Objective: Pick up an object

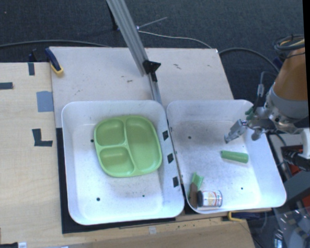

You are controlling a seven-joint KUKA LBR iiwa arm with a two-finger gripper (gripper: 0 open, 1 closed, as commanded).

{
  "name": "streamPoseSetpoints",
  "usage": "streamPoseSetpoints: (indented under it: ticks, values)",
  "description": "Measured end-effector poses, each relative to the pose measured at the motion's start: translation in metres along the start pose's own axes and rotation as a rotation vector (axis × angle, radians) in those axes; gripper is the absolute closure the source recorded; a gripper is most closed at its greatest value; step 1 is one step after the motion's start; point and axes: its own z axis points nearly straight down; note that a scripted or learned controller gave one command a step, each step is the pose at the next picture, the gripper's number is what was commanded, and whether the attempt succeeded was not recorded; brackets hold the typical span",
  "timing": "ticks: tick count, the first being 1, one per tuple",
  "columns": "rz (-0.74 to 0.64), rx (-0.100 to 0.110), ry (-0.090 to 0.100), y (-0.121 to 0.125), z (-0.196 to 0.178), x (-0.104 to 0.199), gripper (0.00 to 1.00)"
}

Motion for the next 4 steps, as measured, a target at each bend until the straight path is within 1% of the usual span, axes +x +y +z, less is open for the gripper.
streamPoseSetpoints:
  ticks: [1,2,3,4]
  values:
    - [0.000,0.000,0.000,0.000,0.000,0.000,0.00]
    - [0.001,0.006,0.001,-0.002,0.062,0.008,0.00]
    - [0.002,-0.004,-0.006,-0.001,0.113,0.007,0.00]
    - [0.000,-0.004,-0.003,0.000,0.101,0.008,1.00]
